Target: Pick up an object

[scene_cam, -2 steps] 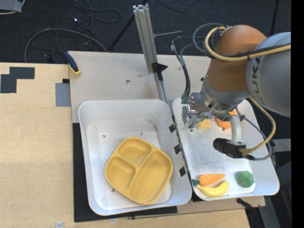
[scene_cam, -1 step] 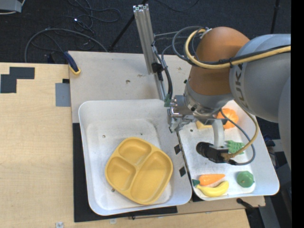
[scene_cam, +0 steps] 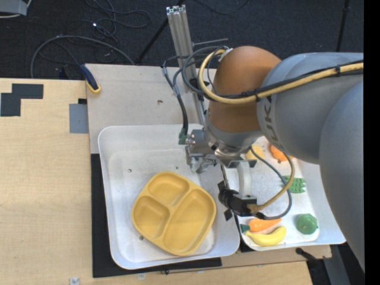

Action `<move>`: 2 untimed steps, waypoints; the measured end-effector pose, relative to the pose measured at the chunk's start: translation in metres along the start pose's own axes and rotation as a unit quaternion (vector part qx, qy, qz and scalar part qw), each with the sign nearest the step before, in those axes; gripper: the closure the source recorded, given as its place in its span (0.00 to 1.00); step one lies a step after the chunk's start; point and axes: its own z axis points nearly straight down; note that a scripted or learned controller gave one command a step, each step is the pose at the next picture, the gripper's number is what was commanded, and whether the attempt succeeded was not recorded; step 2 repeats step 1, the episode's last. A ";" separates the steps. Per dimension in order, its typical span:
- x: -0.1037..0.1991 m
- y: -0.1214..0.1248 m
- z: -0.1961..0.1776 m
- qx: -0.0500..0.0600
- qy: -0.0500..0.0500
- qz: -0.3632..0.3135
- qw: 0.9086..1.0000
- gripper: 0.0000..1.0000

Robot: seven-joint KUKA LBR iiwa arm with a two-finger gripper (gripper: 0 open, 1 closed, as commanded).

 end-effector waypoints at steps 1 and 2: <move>-0.002 0.000 -0.001 -0.001 -0.001 0.001 1.000 0.00; -0.002 0.000 -0.001 -0.001 -0.001 0.001 1.000 0.00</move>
